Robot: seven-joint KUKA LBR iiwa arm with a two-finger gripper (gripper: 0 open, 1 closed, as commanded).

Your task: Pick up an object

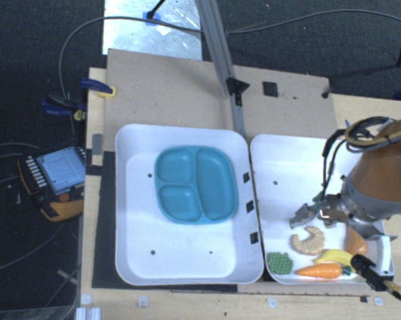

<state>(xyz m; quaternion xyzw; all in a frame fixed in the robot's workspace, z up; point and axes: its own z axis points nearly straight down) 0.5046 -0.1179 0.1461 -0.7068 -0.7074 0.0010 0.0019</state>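
- White left bin (132, 254) sits on the brown bench board (171, 85); a blue divided plate (197, 184) with three compartments lies in its upper middle part.
- White right bin (282, 161) touches the left bin along a shared edge, with small black clips (250, 206) on that edge.
- Green bumpy food piece (279, 263) lies in the right bin's lower left corner, close to the rim.
- Tan croissant (309, 240) lies just right of and above the green piece, curved with its ends pointing down.
- Orange carrot (319, 270) lies along the bin's lower rim, below the croissant, pointed end to the left.
- Yellow banana (337, 256) rests just above the carrot, near the croissant's right end.
- Metal gripper (313, 213) hangs just above the croissant, its fingers (301, 215) pointing left and downward; whether they are spread or closed cannot be told, and nothing is seen between them.
- Grey and orange arm (384, 175) comes in from the right and covers the right part of the right bin.
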